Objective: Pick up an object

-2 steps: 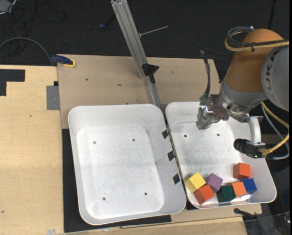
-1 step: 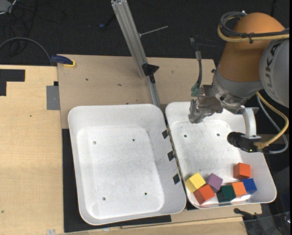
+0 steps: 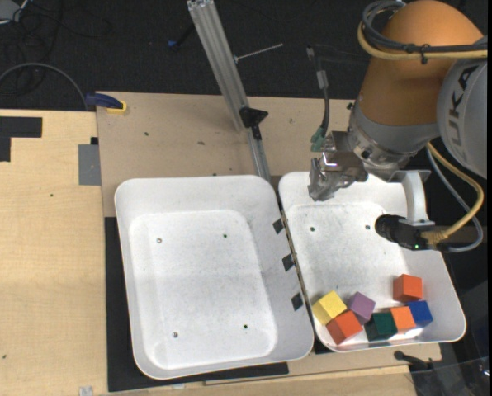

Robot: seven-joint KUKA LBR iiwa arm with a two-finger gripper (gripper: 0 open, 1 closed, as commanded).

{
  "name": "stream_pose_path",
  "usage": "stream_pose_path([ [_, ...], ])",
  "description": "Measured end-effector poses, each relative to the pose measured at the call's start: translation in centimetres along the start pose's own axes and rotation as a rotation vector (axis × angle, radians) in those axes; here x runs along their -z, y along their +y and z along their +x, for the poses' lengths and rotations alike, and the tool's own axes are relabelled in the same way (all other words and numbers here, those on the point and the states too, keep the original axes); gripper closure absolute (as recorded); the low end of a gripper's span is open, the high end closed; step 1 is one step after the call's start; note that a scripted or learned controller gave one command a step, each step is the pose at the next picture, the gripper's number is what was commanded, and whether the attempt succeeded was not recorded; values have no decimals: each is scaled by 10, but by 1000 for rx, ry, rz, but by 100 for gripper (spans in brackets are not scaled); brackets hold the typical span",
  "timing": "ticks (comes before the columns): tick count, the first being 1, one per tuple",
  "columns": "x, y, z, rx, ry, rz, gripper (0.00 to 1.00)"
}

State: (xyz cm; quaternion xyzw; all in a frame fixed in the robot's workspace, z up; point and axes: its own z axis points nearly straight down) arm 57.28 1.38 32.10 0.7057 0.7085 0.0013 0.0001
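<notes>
Several small coloured blocks lie at the near end of the right bin (image 3: 337,238): a yellow block (image 3: 330,305), a red block (image 3: 343,326), a purple block (image 3: 361,305), a dark green block (image 3: 381,325), an orange block (image 3: 403,317), a blue block (image 3: 420,312) and a red-orange block (image 3: 408,287) a little apart. My gripper (image 3: 322,186) hangs over the far left corner of that bin, well away from the blocks. Nothing shows between its fingers.
The left bin (image 3: 198,271) sits beside the right one, joined by black clips at the shared rim. A slanted aluminium rail (image 3: 228,73) rises behind the bins. The wooden bench stretches to the left.
</notes>
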Motion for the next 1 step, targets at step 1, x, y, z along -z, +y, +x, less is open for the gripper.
stream_pose_path([
  [1,88,-6,78,4,2,-4,100],
])
